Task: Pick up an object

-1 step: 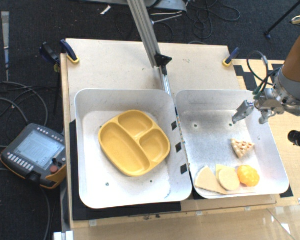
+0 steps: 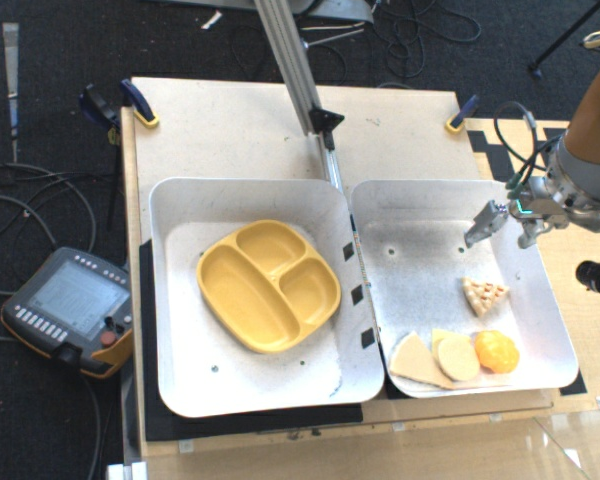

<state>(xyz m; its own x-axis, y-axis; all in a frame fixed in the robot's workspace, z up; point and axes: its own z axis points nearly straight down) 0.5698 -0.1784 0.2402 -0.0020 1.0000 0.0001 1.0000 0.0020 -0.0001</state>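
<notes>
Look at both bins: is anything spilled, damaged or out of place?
Nothing stands out. The yellow divided plate lies flat in the left bin; the food pieces sit in the right bin, under the open gripper.

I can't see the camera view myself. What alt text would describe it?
A robot gripper hangs open over the right white bin, above a pizza-slice toy, holding nothing. Near that bin's front edge lie a pale wedge, a pale round piece and an orange piece; the left bin holds a yellow divided plate.
</notes>
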